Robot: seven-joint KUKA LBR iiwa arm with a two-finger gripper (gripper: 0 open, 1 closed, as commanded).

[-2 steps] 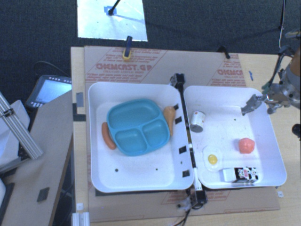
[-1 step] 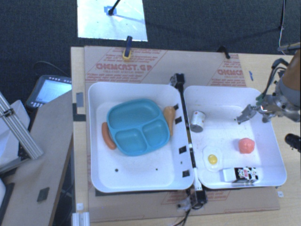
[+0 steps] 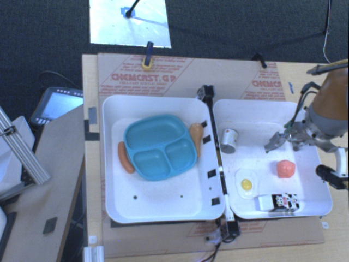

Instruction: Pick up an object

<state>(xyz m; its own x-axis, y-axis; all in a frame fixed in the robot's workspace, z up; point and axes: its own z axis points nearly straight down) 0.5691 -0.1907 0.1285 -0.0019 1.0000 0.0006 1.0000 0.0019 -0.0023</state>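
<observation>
1. Gripper hovers over the right bin, empty; whether its fingers are spread, I cannot tell.
2. Approach step, I judge: descend onto the pink ball just below.

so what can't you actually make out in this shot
- Gripper, camera view: small and blurred against the right bin, so the state of its jaws cannot be told.
- Arm: cut off by the right edge.
- Carton at the right bin's near wall: its print is too small to read.
- Orange piece in the left bin: partly hidden behind the blue tray.
</observation>
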